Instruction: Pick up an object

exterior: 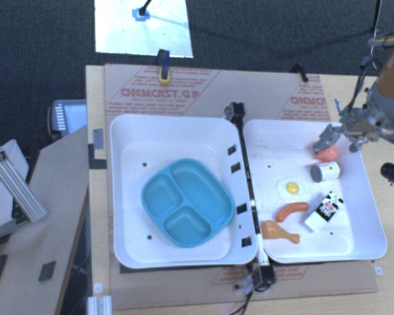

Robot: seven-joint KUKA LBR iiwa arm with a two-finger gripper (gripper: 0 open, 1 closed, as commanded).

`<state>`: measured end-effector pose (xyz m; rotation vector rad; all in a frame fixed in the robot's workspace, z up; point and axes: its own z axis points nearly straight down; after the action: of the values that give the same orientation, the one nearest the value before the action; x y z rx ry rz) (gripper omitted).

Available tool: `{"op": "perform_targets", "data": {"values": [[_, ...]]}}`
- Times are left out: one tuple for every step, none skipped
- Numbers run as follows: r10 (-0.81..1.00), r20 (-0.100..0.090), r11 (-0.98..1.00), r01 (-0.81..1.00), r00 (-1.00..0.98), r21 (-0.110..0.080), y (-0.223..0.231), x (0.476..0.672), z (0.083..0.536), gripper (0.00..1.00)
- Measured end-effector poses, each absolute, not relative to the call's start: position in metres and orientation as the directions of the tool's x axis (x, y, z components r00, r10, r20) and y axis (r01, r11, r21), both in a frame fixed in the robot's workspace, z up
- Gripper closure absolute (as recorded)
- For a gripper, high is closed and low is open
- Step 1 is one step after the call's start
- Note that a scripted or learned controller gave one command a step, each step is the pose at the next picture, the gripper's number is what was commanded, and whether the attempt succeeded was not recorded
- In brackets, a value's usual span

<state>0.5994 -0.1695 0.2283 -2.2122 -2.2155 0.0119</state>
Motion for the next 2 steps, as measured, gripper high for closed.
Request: {"op": "perform_targets", "data": {"values": [[1.0, 0.0, 0.003, 1.0, -0.003, -0.005, -0.169, 0.601, 0.233, 0.0], [1.0, 0.003, 0.002, 1.0, -0.002, -0.01, -0.166, 0.596, 0.167, 0.0]]}}
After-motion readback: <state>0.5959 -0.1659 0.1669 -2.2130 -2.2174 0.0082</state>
